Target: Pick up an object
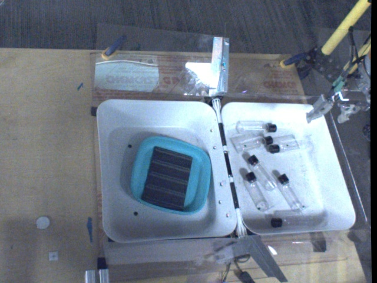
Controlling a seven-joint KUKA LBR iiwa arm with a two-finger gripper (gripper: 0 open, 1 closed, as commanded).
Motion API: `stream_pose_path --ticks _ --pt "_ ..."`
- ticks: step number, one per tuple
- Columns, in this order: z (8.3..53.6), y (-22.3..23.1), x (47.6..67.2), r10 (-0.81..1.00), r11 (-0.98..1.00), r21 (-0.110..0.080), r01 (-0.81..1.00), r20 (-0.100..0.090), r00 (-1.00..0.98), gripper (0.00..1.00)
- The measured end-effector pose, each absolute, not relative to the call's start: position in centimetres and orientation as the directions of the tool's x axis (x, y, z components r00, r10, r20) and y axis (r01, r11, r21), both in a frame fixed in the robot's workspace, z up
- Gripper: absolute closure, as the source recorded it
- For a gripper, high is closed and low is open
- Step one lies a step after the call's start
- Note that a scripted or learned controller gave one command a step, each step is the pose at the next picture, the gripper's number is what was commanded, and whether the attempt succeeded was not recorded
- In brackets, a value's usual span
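Several clear vials with black caps lie scattered in the right bin (330, 175). One vial (254, 126) rests near the bin's back, another vial (258, 191) lies lower in the middle, and a third vial (290, 192) sits beside it. A loose black cap (275, 221) lies near the front wall. My gripper (318, 108) hovers at the right bin's far right corner, apart from every vial. The left bin (112, 158) holds a teal tray (139, 164) with a dark ridged block (169, 177) in it.
A clear plastic sheet (159, 75) lies behind the bins. A yellow rod (346, 23) and a blue clamp (301, 60) stand at the back right, near the arm (353, 99). Bare wooden bench (41, 146) stretches to the left.
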State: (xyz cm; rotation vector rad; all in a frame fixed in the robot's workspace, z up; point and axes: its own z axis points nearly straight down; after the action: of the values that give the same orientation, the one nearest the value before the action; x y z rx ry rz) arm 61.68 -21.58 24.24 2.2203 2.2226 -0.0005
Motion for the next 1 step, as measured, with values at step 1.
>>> stream_pose_path --ticks 1 --pt "9.49 -15.71 63.7 0.987 -0.16 0.002 0.987 -0.002 0.16 0.0"
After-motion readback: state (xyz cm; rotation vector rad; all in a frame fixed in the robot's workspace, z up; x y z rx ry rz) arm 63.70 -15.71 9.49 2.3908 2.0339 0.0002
